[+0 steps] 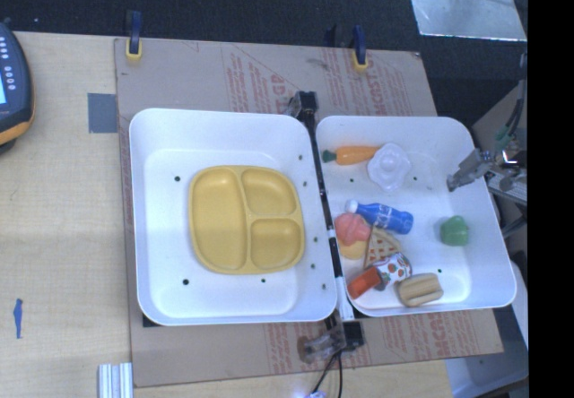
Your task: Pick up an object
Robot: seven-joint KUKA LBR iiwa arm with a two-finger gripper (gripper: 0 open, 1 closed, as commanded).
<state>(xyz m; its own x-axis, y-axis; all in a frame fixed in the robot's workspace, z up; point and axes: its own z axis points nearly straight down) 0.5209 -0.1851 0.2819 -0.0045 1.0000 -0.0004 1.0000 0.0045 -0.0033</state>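
The right white bin (448,132) holds several toy foods: an orange carrot (354,154), a clear crumpled plastic cup (388,166), a blue bottle (383,216), a pink piece (352,230), a pizza slice (382,246), a red item (369,280), a hot dog bun (419,289) and a green pepper (455,231). My gripper (466,174) pokes in at the bin's right rim, above the green pepper and right of the cup. Nothing is visibly held.
The left white bin (157,208) carries a yellow divided plate (247,219). Clamps sit between the bins at top (305,104) and bottom (327,342). A handheld controller (13,82) lies at the far left on the wooden bench.
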